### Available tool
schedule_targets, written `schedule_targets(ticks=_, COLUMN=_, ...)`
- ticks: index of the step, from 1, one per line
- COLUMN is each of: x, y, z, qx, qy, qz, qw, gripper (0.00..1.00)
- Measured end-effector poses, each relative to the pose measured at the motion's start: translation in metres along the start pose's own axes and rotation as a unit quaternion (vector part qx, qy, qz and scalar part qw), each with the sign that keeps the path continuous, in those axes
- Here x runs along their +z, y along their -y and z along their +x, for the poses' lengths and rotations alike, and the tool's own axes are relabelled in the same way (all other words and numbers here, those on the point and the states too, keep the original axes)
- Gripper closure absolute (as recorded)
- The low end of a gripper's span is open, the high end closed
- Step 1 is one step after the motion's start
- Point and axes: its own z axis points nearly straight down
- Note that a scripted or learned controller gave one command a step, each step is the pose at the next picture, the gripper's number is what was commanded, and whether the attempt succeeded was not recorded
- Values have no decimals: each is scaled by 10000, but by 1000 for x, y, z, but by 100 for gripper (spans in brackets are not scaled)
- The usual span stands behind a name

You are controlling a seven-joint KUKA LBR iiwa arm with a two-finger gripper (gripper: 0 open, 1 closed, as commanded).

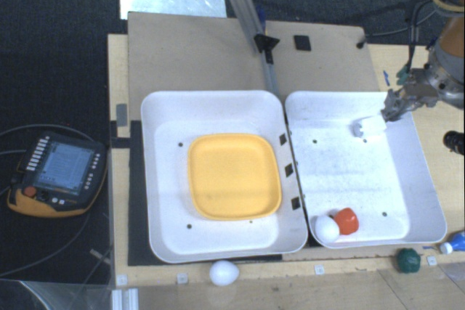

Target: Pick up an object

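Gripper (pixel 396 107) is seen at the 1 o'clock corner of the right bin (pixel 425 189), just over the bin's rim, reached in from the 3 o'clock side on the grey arm (pixel 445 76). Nothing is seen carried beneath it, and its state, open or closed, cannot be told from the view.

Progress is judged as early: no object is lifted, so approach, grasp and lift are all left to do.

A small pale object (pixel 359 130) is noted on the bin floor just beside the gripper, toward 8 o'clock from it; it is too small to identify. It is judged the closest candidate.

An orange object (pixel 346 221) is recorded near the 7 o'clock corner of the right bin, touching a white ball (pixel 326 229) that sits at its 8 o'clock side against the bin wall. Both lie well apart from the gripper, toward 7 o'clock from it. Because they touch each other and the wall, a clean grasp there is judged harder.

The left bin (pixel 163 185) is seen to hold a yellow square plate (pixel 234 175), lying flat near its centre.

Outside the bins, a white egg-shaped object (pixel 224 272) is noted on the bench at 6 o'clock of the left bin, and a dark green ball (pixel 407 260) at 5 o'clock of the right bin. A teach pendant (pixel 57 173) is seen far off at 9 o'clock.
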Motion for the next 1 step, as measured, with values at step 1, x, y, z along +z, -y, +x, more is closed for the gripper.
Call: schedule_targets(ticks=1, x=-2, y=2, z=57, qx=0, qy=-1, qz=-4, qw=10000, gripper=100)
